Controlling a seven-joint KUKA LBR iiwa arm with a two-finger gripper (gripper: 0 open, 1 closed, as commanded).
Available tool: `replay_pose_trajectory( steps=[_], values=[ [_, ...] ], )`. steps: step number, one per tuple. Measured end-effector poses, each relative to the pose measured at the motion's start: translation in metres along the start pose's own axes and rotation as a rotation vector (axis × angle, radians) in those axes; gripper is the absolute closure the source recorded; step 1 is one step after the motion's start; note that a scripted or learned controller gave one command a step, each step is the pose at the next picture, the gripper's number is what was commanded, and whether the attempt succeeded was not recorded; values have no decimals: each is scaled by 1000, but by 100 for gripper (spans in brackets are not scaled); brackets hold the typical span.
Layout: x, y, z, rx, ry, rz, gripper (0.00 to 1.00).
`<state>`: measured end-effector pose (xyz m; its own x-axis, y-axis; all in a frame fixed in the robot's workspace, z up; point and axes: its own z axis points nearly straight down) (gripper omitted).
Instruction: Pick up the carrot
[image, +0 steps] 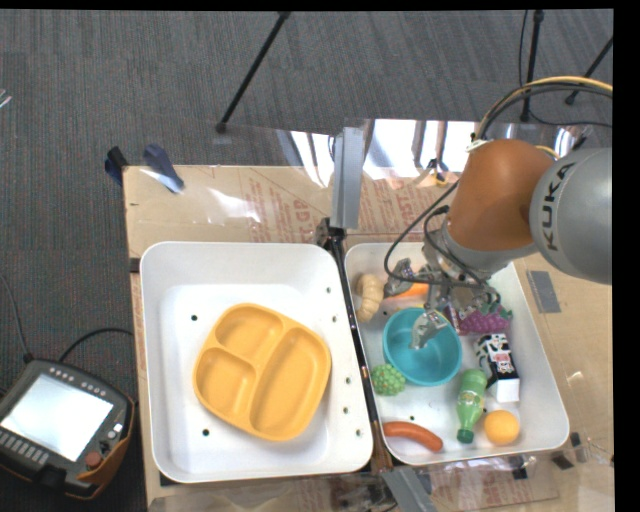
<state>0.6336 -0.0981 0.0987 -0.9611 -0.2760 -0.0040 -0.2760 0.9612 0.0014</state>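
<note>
The carrot (407, 294) is an orange piece lying in the right bin (545, 400), at its back left just behind the teal bowl (422, 350). Only part of it shows, since the gripper's body covers its right end. My gripper (431, 322) hangs over the bowl's back rim, right beside the carrot and slightly in front of it. The wrist and orange band (498, 195) rise behind it toward the right. Nothing can be made out in the gripper's grasp.
A beige toy (370, 294) lies left of the carrot. Purple grapes (484, 322), a black-and-white carton (496, 358), a green bottle (469, 403), an orange (501, 427), a red sausage (412, 435) and a green ball (389, 379) crowd the right bin. The left bin (165, 330) holds a yellow divided plate (262, 371).
</note>
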Motion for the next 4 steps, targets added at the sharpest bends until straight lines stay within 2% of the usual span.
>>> replay_pose_trajectory(
  steps=[1, 2, 3, 4],
  values=[
    [-2, 1, -11, 0, -4, -1, 100],
    [8, 66, -104, 3, -6, 149, 100],
    [-21, 28, -167, 3, -4, 139, 100],
    [20, -23, -274, 6, -7, 90, 100]
  ],
)
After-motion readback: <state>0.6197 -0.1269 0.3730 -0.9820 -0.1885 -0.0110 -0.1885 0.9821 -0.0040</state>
